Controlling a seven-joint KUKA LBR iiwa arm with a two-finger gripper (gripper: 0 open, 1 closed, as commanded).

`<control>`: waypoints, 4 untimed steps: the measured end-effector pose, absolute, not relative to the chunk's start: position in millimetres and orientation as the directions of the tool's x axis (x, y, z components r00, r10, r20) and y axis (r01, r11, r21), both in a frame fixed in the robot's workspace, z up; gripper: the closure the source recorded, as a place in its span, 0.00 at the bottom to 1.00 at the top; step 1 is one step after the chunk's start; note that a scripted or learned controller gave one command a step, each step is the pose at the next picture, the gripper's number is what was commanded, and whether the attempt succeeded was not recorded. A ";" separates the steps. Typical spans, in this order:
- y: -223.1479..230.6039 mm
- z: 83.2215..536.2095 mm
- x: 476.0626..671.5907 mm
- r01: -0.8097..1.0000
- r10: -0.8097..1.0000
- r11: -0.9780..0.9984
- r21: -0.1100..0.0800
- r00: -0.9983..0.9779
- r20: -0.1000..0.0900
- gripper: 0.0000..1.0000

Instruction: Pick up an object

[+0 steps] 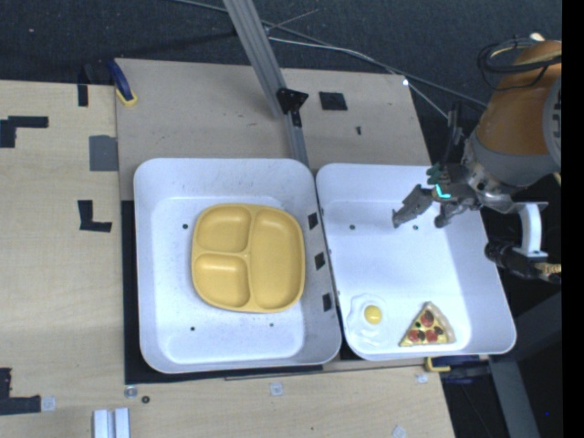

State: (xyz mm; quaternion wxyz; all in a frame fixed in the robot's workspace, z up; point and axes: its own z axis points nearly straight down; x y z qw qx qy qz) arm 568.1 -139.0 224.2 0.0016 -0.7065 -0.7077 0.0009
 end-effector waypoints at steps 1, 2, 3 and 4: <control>-139.1 224.9 568.5 1.000 1.000 0.002 -0.002 -0.002 0.001 0.00; -131.8 172.0 559.7 1.000 1.000 0.001 -0.006 -0.001 0.000 0.00; -123.8 125.0 559.8 1.000 1.000 0.001 -0.006 -0.001 0.000 0.00; -124.1 84.4 560.3 1.000 1.000 0.001 0.000 -0.001 -0.002 0.00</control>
